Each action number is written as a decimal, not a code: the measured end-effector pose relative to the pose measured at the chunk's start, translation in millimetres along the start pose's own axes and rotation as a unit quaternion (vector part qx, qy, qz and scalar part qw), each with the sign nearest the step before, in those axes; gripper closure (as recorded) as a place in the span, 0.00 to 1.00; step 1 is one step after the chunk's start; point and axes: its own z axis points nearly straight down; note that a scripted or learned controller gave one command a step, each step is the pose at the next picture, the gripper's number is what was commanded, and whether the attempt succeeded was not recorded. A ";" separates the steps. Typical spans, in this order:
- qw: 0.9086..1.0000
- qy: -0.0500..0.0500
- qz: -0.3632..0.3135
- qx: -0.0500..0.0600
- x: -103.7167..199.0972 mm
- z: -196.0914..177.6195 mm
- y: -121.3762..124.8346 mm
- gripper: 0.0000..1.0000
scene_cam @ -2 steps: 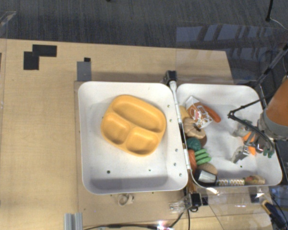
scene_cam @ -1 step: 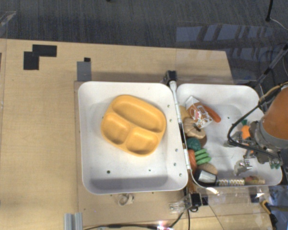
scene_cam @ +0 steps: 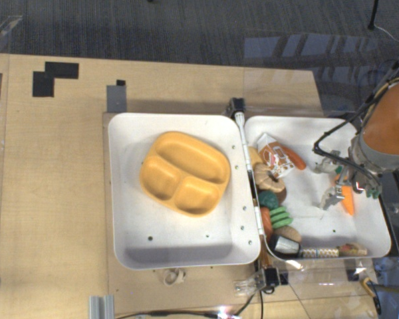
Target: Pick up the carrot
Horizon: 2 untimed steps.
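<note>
My fingers (scene_cam: pixel 337 195) hang over the right part of the right bin (scene_cam: pixel 319 123), below my grey wrist and orange band (scene_cam: pixel 390 126). Whether they are open or closed cannot be made out at this slant: the metal tips blur against the white floor. The carrot (scene_cam: pixel 348 200) lies just beside them, on their right, a short orange piece pointing down toward the near wall, with something green at its upper end. It appears to touch or nearly touch the tips; I cannot confirm that it sits between them, so no grip is recorded. Black cables (scene_cam: pixel 332 136) loop from my wrist over the bin's far right corner.

Further left in the same bin, a cluster of toy foods lies against the dividing wall: a white packet with red print (scene_cam: pixel 274 157) with a second orange-red piece (scene_cam: pixel 294 158) beside it, a brown lump (scene_cam: pixel 268 179), a dark green item (scene_cam: pixel 268 199), a green ribbed piece (scene_cam: pixel 278 216), and a tan item (scene_cam: pixel 289 234). A thin speckled stick (scene_cam: pixel 321 252) lies along the near wall.

The left bin (scene_cam: pixel 130 198) holds a yellow divided plate (scene_cam: pixel 185 172), three compartments, lying flat near its centre. Both bins sit side by side on the wooden desk (scene_cam: pixel 46 198), which carries black markers (scene_cam: pixel 53 76) at its far left.
</note>
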 end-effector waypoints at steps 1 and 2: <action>1.000 -0.001 0.030 0.000 75.9 -1.9 -11.2 0.00; 0.999 0.001 0.034 -0.001 -32.7 1.4 7.2 0.00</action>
